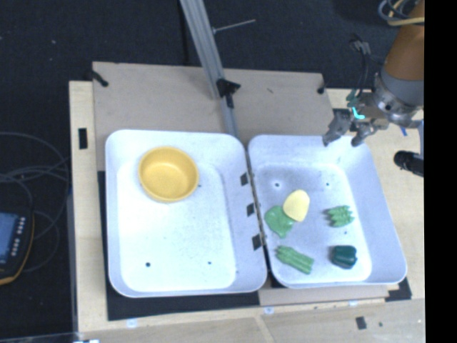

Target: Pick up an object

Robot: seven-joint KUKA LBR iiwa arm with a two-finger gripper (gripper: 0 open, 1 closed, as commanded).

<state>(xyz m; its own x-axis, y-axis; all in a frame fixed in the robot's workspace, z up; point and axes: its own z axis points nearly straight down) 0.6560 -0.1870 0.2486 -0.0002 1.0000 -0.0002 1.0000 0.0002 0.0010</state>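
I worked in a robot lab: a plain bench (171, 91) held two white bins (121, 191), with loose cables (36, 184) on the dark floor.

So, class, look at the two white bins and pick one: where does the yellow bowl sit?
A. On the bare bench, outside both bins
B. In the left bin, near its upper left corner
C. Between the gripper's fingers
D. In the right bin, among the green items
B: the yellow bowl sits in the left bin, toward its upper left corner, far from the gripper at the right bin's top edge.
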